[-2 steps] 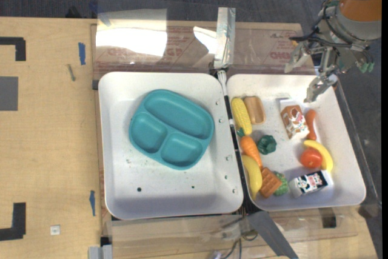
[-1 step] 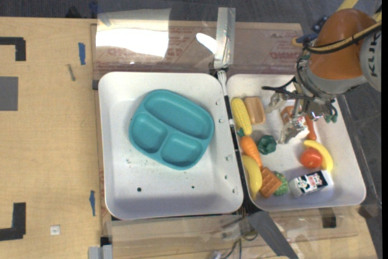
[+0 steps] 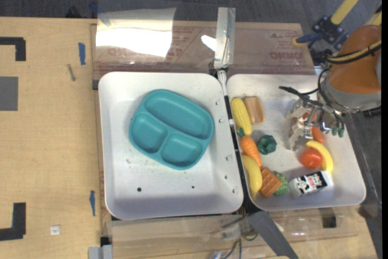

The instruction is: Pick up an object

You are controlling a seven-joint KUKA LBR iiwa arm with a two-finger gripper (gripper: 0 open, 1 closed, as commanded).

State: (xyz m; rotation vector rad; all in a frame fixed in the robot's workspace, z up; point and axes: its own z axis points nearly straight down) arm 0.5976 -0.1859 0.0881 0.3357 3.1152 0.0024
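Note:
My gripper (image 3: 305,125) hangs low over the right side of the right bin (image 3: 354,182), its metal parts and cables just above a red tomato (image 3: 311,158) and a yellow banana-like piece (image 3: 326,153). A black-and-white carton (image 3: 310,182) lies below them. Along the bin's left side lie a corn cob (image 3: 241,115), a tan bread slice (image 3: 255,110), a carrot (image 3: 250,149), a green piece (image 3: 265,144), a second yellow piece (image 3: 253,174) and an orange-and-green toy (image 3: 273,182). I see nothing between the fingers.
The left bin (image 3: 121,179) holds a teal divided plate (image 3: 173,128). A clear plastic sheet (image 3: 139,39) and a metal divider post (image 3: 224,36) stand behind the bins. The orange-banded arm (image 3: 357,63) comes in from the right.

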